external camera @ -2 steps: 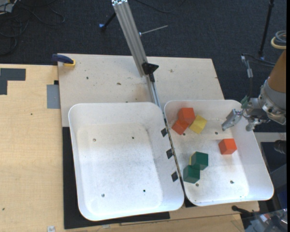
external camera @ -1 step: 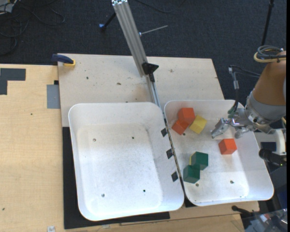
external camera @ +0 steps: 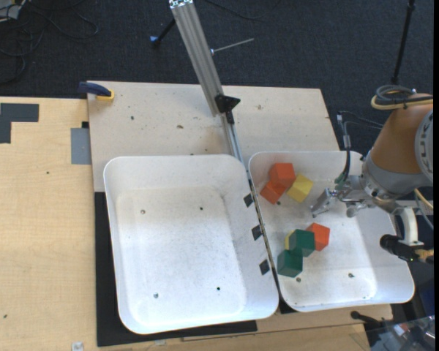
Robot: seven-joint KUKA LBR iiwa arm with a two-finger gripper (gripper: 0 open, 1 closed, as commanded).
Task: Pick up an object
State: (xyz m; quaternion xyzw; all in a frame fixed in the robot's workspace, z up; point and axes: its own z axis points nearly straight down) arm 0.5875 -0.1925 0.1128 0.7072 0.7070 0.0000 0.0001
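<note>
The right bin [external camera: 366, 287] holds several blocks. Two orange blocks [external camera: 280, 177] lie at its far left, touching a yellow block [external camera: 301, 189]. Nearer the front sit two green blocks [external camera: 300, 241], one of them [external camera: 290, 263] close to the divider, with a red-orange block [external camera: 320, 235] against the upper green one. My gripper [external camera: 325, 202] hangs low over the bin's middle, just right of the yellow block and above the red-orange one. Nothing is visibly held in it.
The left bin [external camera: 124, 196] lies beside the right one, with black clips [external camera: 256, 231] along the shared rim. A slanted aluminium post [external camera: 201, 50] rises behind the bins. The arm's orange band [external camera: 399, 137] fills the right side.
</note>
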